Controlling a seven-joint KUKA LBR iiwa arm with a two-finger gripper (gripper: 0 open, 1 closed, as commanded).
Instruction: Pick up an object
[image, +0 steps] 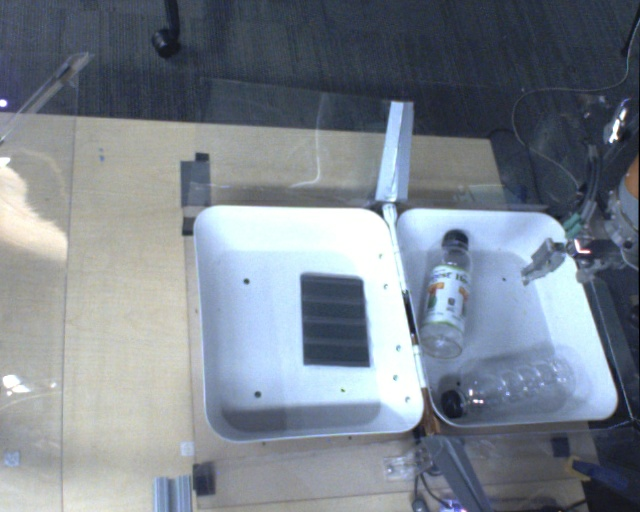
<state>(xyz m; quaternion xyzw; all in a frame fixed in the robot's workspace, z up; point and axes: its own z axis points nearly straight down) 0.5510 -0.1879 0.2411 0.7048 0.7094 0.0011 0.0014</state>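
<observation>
A dark grey ribbed rectangular block (335, 320) lies flat in the middle of the left bin (230, 300). In the right bin (500, 230) a small bottle (447, 296) with a black cap and a colourful label lies lengthwise near the left wall. A clear plastic bottle (510, 384) with a black cap lies on its side along the front wall. My gripper (550, 260) hangs over the right bin's right side, above the bin floor, apart from both bottles and with nothing seen in it.
A metal divider post (394, 160) stands behind the seam between the bins. Cables and arm hardware (600, 200) crowd the far right. Clear plastic sheets (40, 130) stand on the wooden bench to the left.
</observation>
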